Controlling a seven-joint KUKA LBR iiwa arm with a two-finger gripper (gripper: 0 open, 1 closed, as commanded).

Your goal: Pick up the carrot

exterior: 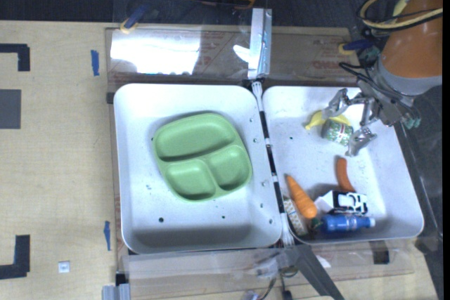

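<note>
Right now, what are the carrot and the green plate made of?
The carrot looks like toy plastic: smooth, even orange, slightly shiny, though real can't be ruled out. The green plate seems matte molded plastic, with rounded compartments and one flat colour.

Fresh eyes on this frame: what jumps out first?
The green divided plate in the left bin grabs the eye first. Next, the carrot by the right bin's near-left corner, beside a blue bottle. The hand hovers open at the far side over a yellow-green item, well away from the carrot.
</note>
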